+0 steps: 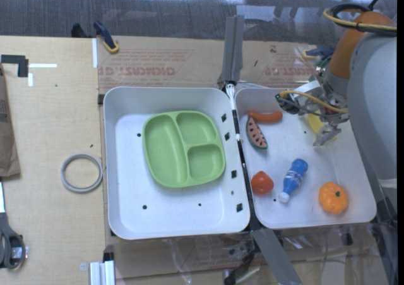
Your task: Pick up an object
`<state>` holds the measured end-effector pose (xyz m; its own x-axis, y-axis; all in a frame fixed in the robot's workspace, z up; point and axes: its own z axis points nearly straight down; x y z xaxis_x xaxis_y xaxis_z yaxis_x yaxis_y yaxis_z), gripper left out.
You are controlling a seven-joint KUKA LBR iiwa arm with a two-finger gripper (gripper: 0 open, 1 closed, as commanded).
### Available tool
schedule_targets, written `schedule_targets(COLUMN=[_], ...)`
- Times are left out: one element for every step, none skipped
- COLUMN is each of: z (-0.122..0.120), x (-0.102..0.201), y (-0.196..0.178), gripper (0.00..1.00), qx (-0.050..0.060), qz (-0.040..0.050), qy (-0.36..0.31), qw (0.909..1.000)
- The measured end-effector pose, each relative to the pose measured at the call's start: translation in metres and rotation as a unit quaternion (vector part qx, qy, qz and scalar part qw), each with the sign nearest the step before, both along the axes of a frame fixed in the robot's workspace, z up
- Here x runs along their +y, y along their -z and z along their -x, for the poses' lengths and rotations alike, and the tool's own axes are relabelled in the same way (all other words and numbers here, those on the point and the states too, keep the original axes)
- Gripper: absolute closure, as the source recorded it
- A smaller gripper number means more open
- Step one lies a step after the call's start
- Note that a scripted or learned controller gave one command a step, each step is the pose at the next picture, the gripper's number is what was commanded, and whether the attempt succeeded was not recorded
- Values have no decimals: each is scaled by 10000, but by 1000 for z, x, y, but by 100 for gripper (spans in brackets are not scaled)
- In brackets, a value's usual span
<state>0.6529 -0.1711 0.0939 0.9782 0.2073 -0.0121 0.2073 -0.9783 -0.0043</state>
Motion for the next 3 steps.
schedule_targets(z=[0, 0, 0], x=[0, 1, 0], y=[-6, -5, -11], gripper=[100, 0, 100], qx=[30, 31, 60], qz=[-1, -4, -7], qy=[-21, -22, -42], qw=[10000, 10000, 10000])
